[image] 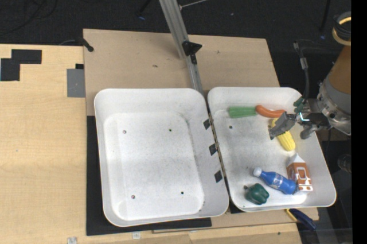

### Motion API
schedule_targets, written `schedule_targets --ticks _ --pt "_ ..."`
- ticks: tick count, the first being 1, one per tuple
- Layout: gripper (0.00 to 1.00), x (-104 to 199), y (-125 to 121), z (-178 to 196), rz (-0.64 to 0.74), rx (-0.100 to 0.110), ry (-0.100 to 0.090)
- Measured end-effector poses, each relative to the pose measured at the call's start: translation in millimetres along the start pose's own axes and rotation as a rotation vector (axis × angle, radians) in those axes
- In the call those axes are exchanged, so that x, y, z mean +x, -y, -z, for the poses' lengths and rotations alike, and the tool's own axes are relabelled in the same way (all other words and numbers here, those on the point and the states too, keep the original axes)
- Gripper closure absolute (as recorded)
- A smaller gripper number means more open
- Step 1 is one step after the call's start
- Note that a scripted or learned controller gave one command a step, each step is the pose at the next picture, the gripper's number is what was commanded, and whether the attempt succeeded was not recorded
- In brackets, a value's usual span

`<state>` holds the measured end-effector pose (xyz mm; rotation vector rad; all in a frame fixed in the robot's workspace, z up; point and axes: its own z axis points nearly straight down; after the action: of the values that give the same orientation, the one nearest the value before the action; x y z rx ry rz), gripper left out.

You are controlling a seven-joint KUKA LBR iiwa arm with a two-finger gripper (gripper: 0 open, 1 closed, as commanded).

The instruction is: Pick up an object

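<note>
One claw (282,124) pinching yellow corn (286,140), low over right bin (321,171)

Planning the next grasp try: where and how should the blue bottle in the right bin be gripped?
Grip the blue bottle across its mid-body, coming straight down. It lies flat, white cap toward the bin's middle, so its long sides are exposed. The orange box crowds its base end, so stay nearer the cap.
</note>
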<state>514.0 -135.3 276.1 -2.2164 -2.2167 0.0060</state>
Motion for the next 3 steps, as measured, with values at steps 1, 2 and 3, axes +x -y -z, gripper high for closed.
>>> schedule_targets --ticks 1,2,3 --pt "0.00 -1 -1 2 -0.002 -0.005 0.001" --pt "0.00 -10 -1 -56 -0.001 0.001 0.000" --pt "0.00 -14 -1 -101 -0.001 0.001 0.000"
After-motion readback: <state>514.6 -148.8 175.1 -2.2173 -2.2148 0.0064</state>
